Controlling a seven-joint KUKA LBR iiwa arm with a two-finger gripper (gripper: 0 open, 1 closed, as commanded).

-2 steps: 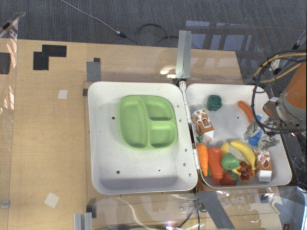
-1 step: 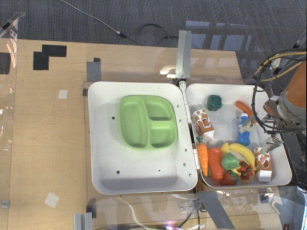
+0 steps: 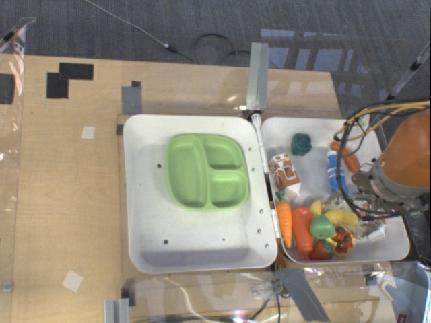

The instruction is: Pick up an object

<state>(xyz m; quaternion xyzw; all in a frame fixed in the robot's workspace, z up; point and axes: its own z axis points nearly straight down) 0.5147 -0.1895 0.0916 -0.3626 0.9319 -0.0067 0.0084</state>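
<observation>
Nothing looks picked up yet, as far as the view tells. The hand point(image 3: 363, 215) hangs low over the right bin point(image 3: 397, 251), hidden under the arm's wrist and cables, so I cannot tell how it is set or whether it has anything. Just beside it to the left lie a yellow banana point(image 3: 341, 217), a green toy point(image 3: 322, 226) and a carrot point(image 3: 285, 224); lifting one remains.

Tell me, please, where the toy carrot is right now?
The toy carrot lies in the right bin, against its left wall near the front corner, below the small milk carton.
</observation>
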